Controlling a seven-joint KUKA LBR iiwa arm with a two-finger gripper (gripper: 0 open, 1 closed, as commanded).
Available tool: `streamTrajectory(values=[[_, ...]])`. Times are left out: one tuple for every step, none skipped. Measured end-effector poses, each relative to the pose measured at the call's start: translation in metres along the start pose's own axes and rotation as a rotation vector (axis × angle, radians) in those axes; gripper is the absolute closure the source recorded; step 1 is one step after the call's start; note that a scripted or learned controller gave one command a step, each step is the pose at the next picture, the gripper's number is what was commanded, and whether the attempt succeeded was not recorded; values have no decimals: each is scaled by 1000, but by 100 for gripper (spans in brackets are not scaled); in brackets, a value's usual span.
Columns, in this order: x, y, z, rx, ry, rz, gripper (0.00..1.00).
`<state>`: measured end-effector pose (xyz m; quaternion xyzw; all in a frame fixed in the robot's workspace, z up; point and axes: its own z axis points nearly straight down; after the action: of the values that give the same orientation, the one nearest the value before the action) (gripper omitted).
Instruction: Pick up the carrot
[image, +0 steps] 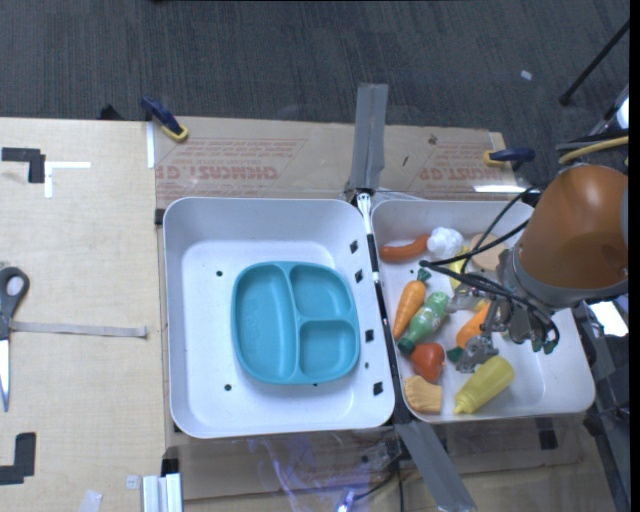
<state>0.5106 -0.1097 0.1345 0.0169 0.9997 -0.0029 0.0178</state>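
- A pair of scissors (8, 320) lies at the far left edge of the table (80, 260), which is covered in brown cardboard.
- The left bin (190, 300) holds a teal divided plate (296, 322), lying flat near its middle with three compartments.
- The right bin (570, 385) holds a cluster of toy foods toward its left side.
- The carrot (408, 306) lies close to the left wall of the right bin, slanted, with its thick end uppermost in the view.
- Just right of the carrot lies a green item (427, 320), touching or nearly touching it.
- Above them are a red sausage-like piece (404, 249) and a white lump (445, 241).
- Below the carrot sit a red tomato (428, 359) and a tan piece (423, 397).
- A yellow squash-like piece (484, 383) lies near the front wall.
- The jaws (478, 352) hang low over the right bin, right of the carrot and just above the yellow piece; whether they are wide or narrow I cannot tell.
- A second orange piece (472, 325) shows just beside the jaws.
- The arm's orange band (580, 230) bulks at the right.
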Motion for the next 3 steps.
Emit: streamTrajectory(values=[[-13,-28,43,0,33,287,0],[-15,-28,33,1,29,283,100],[-17,-28,23,2,24,280,100]])
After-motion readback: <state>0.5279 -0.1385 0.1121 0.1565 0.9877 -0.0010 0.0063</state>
